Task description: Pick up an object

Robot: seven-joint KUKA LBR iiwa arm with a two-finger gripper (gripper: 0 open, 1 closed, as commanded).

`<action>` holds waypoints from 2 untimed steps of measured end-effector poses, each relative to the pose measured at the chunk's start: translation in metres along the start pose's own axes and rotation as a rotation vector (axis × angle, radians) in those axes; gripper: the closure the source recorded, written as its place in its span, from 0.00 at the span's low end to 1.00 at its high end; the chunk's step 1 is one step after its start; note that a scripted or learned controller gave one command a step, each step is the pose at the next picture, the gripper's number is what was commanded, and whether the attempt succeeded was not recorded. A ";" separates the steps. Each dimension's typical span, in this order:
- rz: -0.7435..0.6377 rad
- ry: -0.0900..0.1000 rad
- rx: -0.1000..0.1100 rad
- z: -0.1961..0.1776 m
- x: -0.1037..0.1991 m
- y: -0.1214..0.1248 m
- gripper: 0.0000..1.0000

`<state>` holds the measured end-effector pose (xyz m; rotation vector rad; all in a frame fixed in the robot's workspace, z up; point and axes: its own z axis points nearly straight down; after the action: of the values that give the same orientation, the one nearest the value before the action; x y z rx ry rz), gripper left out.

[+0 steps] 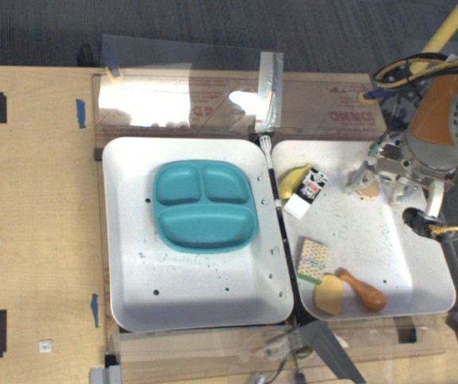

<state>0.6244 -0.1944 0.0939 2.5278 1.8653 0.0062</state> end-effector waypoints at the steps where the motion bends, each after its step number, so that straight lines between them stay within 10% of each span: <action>1: -0.222 -0.004 -0.006 -0.068 0.014 0.042 0.00; 2: -0.235 0.000 -0.004 -0.004 0.001 0.028 0.00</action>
<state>0.6510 -0.2021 0.0980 2.2889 2.1463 0.0106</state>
